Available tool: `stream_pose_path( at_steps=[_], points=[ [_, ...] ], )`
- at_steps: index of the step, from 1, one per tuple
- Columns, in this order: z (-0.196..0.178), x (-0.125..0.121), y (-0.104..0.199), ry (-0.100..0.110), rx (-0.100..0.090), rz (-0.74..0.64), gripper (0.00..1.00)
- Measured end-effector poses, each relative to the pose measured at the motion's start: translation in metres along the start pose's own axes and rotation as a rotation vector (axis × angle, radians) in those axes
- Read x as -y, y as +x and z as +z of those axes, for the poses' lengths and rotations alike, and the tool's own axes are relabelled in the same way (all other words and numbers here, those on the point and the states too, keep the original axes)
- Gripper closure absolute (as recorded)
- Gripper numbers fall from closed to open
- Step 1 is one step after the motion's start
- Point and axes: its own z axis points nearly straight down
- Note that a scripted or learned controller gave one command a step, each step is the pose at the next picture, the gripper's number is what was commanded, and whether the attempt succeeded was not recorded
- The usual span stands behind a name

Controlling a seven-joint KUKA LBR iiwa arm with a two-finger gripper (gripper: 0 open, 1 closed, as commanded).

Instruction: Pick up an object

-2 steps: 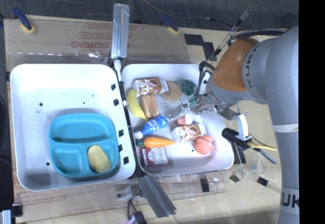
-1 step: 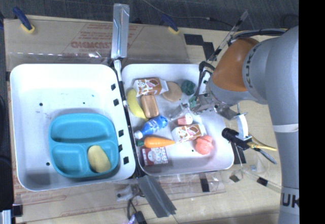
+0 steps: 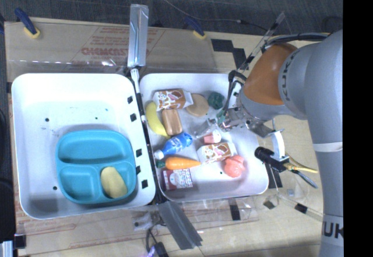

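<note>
Fingers on the gripper (image 3: 218, 125) are too hidden to tell their spread. It hangs just above the small carton (image 3: 216, 151), with the tomato (image 3: 233, 165) beside that carton.

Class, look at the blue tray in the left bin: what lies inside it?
A yellowish potato-like object sits in the lower right compartment of the blue tray. The tray floor beneath it is covered.

white letters "ku" stand on the grey arm (image 3: 333, 192) at the lower right of the frame; faint red print on the cardboard sheet (image 3: 105, 49) at upper left is illegible.
</note>
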Motion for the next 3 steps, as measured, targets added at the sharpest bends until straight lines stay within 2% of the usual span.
stream_pose_path(
  at_steps=[1, 2, 3],
  points=[
    [-0.064, 0.007, 0.026, -0.005, 0.003, -0.119, 0.00],
    [-0.072, 0.023, 0.004, -0.004, 0.004, -0.231, 0.00],
    [-0.002, 0.033, 0.033, -0.006, 0.001, -0.221, 0.00]
  ],
)
